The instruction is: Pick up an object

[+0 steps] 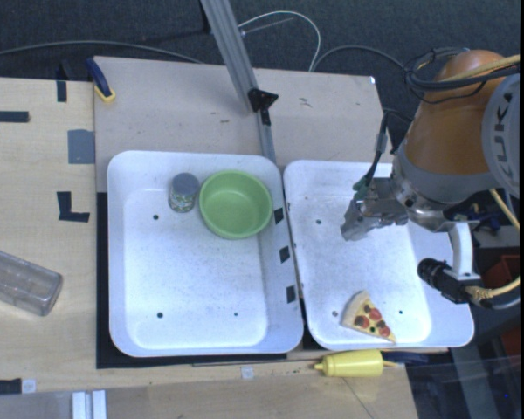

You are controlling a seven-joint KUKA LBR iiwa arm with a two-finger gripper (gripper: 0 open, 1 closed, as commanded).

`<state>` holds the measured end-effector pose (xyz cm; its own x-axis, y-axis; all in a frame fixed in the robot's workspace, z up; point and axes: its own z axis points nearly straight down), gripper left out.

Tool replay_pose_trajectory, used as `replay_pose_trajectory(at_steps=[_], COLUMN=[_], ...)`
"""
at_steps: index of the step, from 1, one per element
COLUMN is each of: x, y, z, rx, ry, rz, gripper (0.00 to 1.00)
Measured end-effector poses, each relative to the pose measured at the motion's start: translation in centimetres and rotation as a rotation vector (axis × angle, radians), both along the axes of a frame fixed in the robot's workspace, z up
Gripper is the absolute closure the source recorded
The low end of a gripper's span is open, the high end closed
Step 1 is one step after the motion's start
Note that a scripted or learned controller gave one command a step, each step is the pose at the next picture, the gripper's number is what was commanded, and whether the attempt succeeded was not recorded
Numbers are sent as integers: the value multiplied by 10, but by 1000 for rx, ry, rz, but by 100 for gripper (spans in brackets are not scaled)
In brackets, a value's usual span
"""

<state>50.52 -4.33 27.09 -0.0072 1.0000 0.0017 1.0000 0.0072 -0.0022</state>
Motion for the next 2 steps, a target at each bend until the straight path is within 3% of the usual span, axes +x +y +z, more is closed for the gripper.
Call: replay_pose_trajectory(at_steps=[2], x=[-3], y=[101], z=[-3], rx=[-1], ry=[0], rz=[0], gripper=[100])
